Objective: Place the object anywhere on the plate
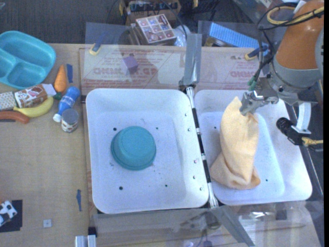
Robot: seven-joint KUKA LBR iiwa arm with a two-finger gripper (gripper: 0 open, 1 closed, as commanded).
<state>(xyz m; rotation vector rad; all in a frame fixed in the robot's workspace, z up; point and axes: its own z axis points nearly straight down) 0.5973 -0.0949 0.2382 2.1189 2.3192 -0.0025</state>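
I saw the yellow cloth [239, 148] hanging from the gripper [250, 105], its top corner pinched between the closed fingers and its lower folds slumped on the floor of the right bin [293, 187]. The cloth's long axis ran from the gripper down toward the near edge of that bin, so most of it lay below the tool and slightly to its left. The teal plate [133, 147], which looked like an upturned dish, sat in the left bin [103, 112], well to the gripper's left across the divider between the bins. I judged the next move needed a lift to clear that divider, then a leftward carry.
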